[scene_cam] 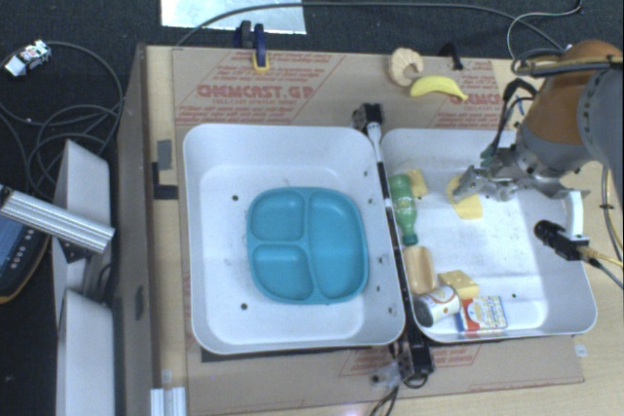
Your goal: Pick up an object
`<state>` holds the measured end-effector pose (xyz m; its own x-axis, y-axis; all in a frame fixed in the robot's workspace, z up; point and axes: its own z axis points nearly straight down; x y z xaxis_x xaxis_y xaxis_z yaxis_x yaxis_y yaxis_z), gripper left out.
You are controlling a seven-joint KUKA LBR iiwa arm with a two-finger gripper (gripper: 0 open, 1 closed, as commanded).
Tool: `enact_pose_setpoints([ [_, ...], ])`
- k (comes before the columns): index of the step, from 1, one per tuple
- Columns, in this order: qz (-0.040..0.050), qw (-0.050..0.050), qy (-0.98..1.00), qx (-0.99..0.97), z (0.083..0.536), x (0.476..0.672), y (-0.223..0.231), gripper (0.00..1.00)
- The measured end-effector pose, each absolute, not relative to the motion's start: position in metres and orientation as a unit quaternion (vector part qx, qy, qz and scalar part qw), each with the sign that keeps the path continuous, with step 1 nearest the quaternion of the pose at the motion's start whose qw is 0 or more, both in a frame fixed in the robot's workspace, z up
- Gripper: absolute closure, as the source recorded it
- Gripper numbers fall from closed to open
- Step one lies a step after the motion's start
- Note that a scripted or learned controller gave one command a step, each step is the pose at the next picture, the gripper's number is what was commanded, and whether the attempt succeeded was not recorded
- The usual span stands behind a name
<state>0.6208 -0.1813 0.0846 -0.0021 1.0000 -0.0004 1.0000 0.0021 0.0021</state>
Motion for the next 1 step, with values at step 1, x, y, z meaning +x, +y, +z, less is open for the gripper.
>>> enact_pose_setpoints([
  [1, 0.0, 0.0, 0.707, 0.707, 0.0842, 0.5502, -0.1824, 0.0],
])
